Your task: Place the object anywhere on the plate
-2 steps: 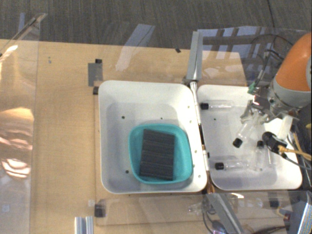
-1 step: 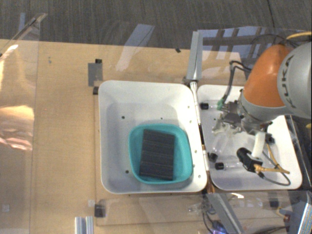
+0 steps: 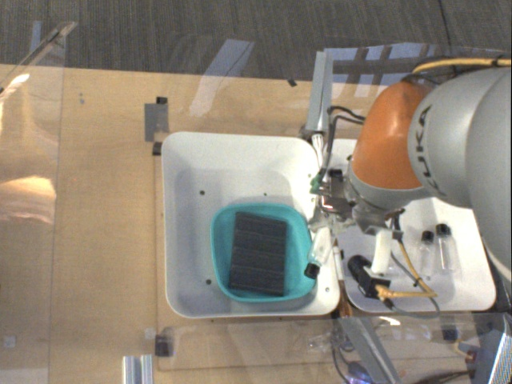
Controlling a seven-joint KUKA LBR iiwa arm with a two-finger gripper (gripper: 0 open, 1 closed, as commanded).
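A teal plate (image 3: 221, 229) sits in the front part of the left bin (image 3: 186, 214). A dark grey ribbed rectangular object (image 3: 258, 253) lies flat on the plate, covering most of its middle. My gripper (image 3: 340, 272) hangs over the wall between the two bins, just right of the plate's rim. Its fingers are spread apart and open, and nothing is between them. The left fingertip (image 3: 311, 270) is close to the plate's right edge, apart from the ribbed object.
The right bin (image 3: 472, 286) holds small clear items with black caps (image 3: 442, 242) near its middle. The grey and orange arm covers much of that bin. A yellow cable (image 3: 408, 293) runs beside the gripper. A metal post (image 3: 320, 94) stands behind the bins.
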